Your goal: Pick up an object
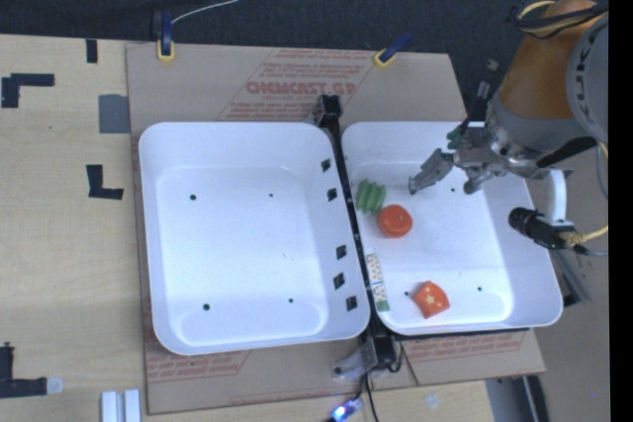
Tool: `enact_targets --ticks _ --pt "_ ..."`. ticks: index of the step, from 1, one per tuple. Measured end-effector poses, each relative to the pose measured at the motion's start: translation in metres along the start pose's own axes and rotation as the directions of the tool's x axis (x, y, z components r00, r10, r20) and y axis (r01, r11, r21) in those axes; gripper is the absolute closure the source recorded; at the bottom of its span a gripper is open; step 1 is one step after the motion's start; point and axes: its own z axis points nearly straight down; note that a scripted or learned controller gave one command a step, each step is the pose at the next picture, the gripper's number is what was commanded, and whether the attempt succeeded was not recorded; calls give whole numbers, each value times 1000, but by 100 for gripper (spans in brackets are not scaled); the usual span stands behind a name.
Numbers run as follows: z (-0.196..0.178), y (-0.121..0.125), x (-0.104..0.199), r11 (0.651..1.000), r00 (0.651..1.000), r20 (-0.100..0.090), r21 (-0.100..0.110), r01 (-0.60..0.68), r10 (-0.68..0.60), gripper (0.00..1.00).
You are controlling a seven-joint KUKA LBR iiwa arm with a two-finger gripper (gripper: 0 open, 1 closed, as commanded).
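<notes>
My gripper [447, 175] hung with its fingers spread and nothing between them, over the right bin [514, 311]. The red object [396, 221] lay just beside a green one [371, 197]; I feared a descent might nudge both and miss.

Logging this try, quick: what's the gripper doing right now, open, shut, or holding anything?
Gripper: open, holding nothing, poised over the right bin, apart from the red round piece.
</notes>
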Motion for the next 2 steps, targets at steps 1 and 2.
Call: enact_targets --ticks 1,2 --pt "109 -13 13 1000 1000 -2 12 0 0 0" --pt "94 -10 12 1000 1000 -1 3 1 -1 100"
